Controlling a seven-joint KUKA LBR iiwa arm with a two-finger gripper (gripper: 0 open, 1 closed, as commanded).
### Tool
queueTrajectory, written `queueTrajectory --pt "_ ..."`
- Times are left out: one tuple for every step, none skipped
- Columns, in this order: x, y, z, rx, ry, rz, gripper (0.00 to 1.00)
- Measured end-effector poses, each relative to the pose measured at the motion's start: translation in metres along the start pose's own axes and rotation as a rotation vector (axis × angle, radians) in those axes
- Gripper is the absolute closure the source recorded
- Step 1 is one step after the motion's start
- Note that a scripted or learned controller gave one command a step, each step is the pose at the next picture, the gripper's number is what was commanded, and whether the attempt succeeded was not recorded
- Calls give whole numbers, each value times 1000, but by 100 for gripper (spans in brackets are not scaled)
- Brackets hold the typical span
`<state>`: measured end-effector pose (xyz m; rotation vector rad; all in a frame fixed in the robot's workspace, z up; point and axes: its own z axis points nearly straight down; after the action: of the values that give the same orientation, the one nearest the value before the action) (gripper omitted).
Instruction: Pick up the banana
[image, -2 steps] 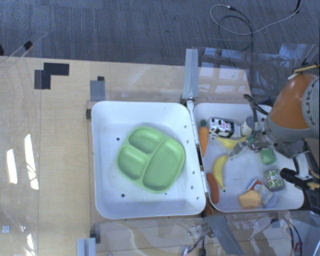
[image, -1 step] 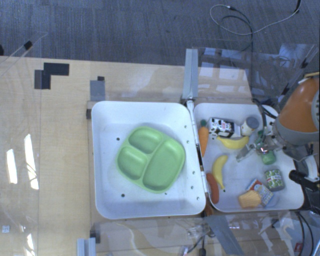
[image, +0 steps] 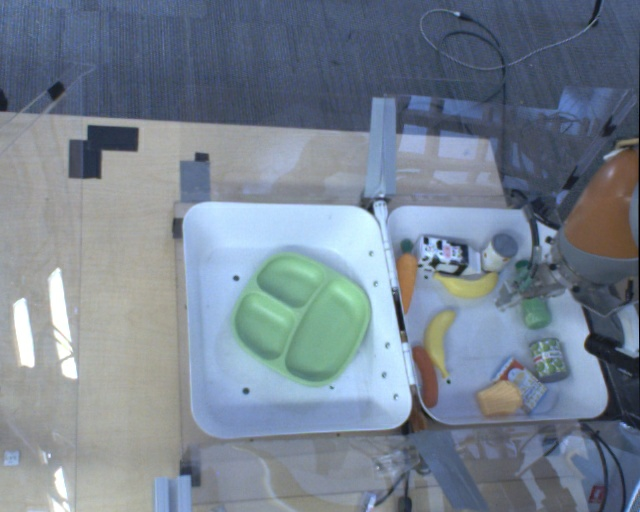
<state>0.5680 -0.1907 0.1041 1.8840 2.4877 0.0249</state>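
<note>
Two yellow bananas lie in the right bin. One banana curves sideways near the bin's middle, just below a black and white carton. The other banana lies lengthwise lower down, beside the bin's left wall. My gripper hangs low over the right part of the bin, just right of the upper banana's tip and above a small green object. The grey arm with its orange band reaches in from the right. Nothing shows as held.
The right bin also holds an orange carrot, a red sausage-like piece, a grey-topped cup, a green can and an orange wedge. A green divided plate sits in the left bin.
</note>
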Motion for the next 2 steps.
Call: queueTrajectory --pt "8 3 1 2 13 -8 0" --pt "21 55 17 18 5 -139 0"
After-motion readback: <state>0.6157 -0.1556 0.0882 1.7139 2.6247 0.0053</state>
